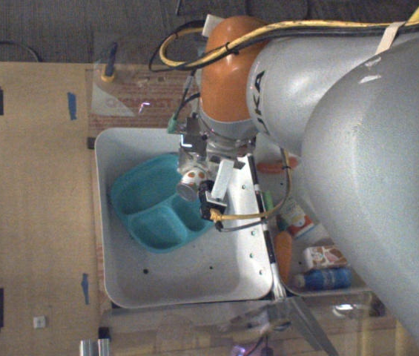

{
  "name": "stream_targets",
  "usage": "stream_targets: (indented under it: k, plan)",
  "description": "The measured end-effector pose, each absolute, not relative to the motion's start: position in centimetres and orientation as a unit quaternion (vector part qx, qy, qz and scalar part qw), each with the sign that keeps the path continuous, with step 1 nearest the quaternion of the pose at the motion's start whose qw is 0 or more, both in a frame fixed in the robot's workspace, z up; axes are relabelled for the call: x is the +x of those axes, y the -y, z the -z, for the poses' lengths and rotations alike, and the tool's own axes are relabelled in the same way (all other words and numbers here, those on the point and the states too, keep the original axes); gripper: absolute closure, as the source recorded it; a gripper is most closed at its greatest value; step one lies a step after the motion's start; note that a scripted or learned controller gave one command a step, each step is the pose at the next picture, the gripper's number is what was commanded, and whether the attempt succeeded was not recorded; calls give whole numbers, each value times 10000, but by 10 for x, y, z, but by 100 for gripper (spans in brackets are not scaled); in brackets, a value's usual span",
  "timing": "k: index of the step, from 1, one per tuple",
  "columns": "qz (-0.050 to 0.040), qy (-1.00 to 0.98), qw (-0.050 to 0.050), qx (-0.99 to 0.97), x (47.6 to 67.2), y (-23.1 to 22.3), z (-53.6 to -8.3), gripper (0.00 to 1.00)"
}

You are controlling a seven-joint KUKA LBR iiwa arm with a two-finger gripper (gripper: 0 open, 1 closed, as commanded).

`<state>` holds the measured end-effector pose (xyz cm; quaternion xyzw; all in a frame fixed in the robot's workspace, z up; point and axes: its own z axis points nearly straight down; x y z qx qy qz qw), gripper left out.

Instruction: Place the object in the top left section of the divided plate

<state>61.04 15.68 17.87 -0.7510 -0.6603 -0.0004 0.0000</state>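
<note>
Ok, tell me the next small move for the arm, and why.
Probably lower a little and let go: the gripper hangs over the teal divided plate at its right edge, with a small white, orange-spotted object at its tip, above the plate's compartments.

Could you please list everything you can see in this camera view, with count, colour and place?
divided plate: one, teal, in the left bin, its right side under the gripper
left bin: one, white, centre of the view
right bin: one, white, lower right, mostly hidden by the arm
bottle: one, blue, lying in the right bin
carrot-like item: one, orange, in the right bin by the divider
small carton: one, white and red, above the bottle
bench: one, tan, with blue tape marks
arm: one, grey with orange band, from the right
gripper: one, over the plate's right edge
</note>
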Motion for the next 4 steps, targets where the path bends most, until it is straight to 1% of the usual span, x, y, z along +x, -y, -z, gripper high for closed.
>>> stream_targets:
  k: [1,2,3,4]
  plan:
    - [-25,5210,17,-8536,579,-193,-153,100]
    - [-21,5206,27,-8538,580,-193,-163,100]
    - [-3,5322,3,-8466,597,-225,-155,100]
    - [-21,5750,14,-8181,582,-196,-156,100]
